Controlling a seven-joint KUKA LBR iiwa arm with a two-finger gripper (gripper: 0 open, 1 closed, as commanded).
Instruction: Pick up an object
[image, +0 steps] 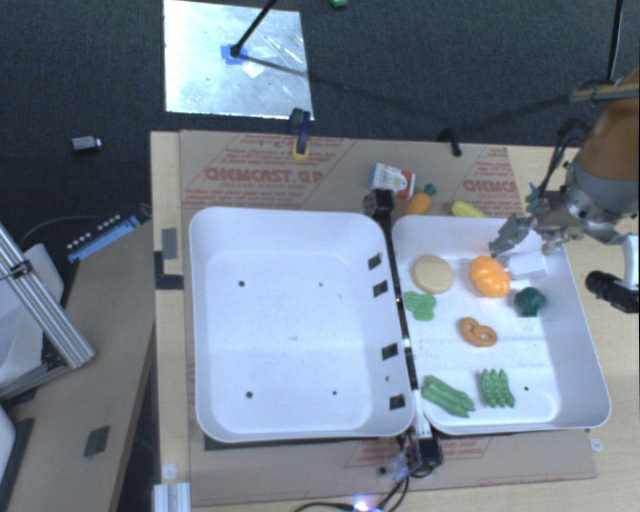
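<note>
1. My two-finger gripper (518, 240) hangs over the upper right of the frame, above the far edge of the right shallow white bin (570, 330); I cannot tell how it is set.
2. The lumpy orange plastic fruit (489, 277) lies just below and left of it.
3. Beside that fruit sit a round beige disc (433, 273) to the left and a small dark green piece (529, 298) to the right.
4. The left shallow white bin (215, 330) fills the frame's middle.

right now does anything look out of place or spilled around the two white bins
Yes: a small orange carrot-like toy and a yellow banana-like toy lie on the brown cardboard behind the right white bin, while the other toy foods sit inside it.
</note>
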